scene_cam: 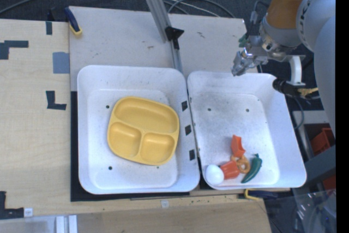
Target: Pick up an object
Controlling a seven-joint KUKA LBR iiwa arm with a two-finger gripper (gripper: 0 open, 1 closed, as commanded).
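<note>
Camera view: the gripper (240,69) hovers over the far rim of the right bin (283,117), whether its jaws stand apart or together cannot be told, so a good pick means travelling to the near-corner cluster and isolating the white egg (214,174).

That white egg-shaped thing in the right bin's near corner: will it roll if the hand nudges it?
Probably. The white egg looks round and smooth, so it may roll or slip. It lies against the bin wall and an orange piece, which may hinder closing around it.
</note>
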